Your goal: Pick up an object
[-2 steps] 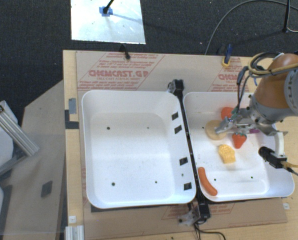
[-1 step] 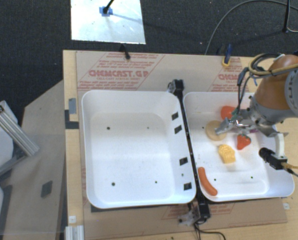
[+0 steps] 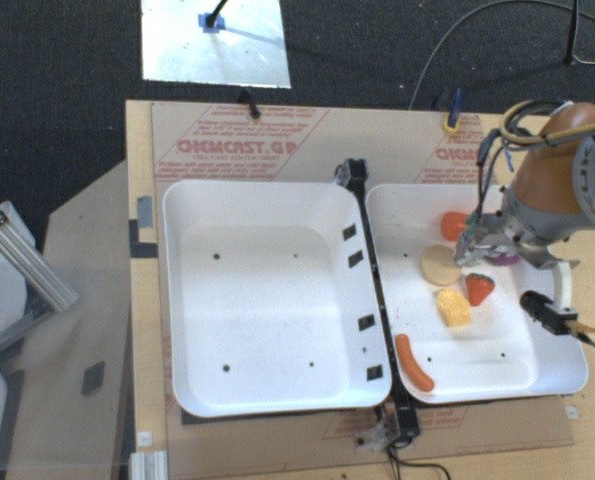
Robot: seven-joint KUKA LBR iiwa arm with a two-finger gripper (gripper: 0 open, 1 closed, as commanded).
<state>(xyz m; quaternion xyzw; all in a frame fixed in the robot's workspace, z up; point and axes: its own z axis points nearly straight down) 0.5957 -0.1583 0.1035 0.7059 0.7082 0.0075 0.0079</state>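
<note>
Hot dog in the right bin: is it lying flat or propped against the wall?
Lying flat. The hot dog rests lengthwise on the right bin's floor near the front left corner, beside the divider wall, apart from the other items.

My arm [image 3: 562, 173] runs off the right edge. It hides part of a purple thing [image 3: 504, 259] and an orange ball [image 3: 453, 225].

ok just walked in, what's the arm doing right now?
The grey KUKA arm with the orange band reaches into the right white bin, its gripper low among toy foods: a tan round disc, an orange-red round piece, a red strawberry, a yellow corn chunk. An orange sausage lies near the front. Nothing is visibly held. The left white bin sits beside it.
</note>
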